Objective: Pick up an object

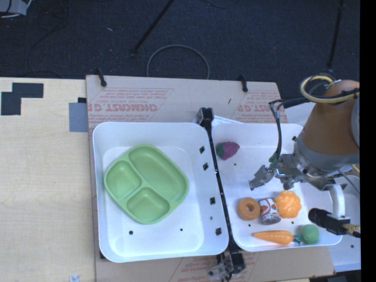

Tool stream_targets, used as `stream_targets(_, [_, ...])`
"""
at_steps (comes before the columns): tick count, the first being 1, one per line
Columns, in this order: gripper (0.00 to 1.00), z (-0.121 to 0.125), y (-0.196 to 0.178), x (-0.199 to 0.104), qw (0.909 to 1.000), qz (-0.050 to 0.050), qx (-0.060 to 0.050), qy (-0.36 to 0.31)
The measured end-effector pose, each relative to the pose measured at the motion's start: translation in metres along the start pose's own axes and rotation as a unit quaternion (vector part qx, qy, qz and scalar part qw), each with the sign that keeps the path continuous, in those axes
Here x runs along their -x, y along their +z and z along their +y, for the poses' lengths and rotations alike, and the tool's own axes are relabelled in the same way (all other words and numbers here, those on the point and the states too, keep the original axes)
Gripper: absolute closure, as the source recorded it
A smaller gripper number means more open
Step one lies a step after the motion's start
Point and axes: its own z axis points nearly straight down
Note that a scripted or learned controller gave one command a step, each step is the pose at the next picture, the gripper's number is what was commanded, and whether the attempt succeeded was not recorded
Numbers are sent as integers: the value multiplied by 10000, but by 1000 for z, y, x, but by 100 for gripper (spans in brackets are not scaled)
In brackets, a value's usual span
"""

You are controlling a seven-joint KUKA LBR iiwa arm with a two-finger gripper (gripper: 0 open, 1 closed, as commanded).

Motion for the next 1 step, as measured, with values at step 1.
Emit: stream_targets(1, [0, 3, 47, -6, 10000, 6, -20, -5])
